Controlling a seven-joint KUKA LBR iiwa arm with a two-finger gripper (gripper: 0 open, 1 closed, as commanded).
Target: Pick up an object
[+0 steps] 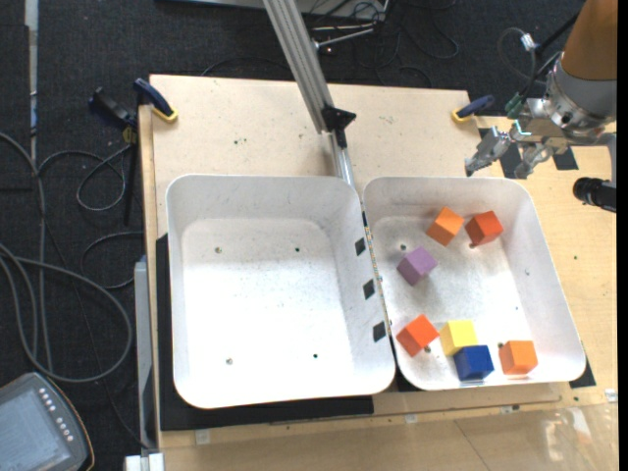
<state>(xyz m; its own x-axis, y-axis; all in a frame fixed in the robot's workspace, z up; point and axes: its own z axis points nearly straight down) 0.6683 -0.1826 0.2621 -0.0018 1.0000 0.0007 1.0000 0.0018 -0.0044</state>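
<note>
The right bin (545, 263) holds several small blocks. An orange block (445, 227) and a red-orange block (484, 229) lie near its back edge, with a purple block (416, 264) just in front of them. Along the front lie another red-orange block (418, 334), a yellow block (457, 337), a blue block (473, 362) and an orange block (517, 356). My gripper (506, 155) hangs above the bench just behind the right bin's back rim, its fingers spread open with nothing between them.
The left bin (196, 214) lies beside the right one. A slanted metal pole (299, 52) runs from the top down to the bins' shared back corner. Clamps (157, 101) sit at the bench's back corners. Cables lie on the floor at the left.
</note>
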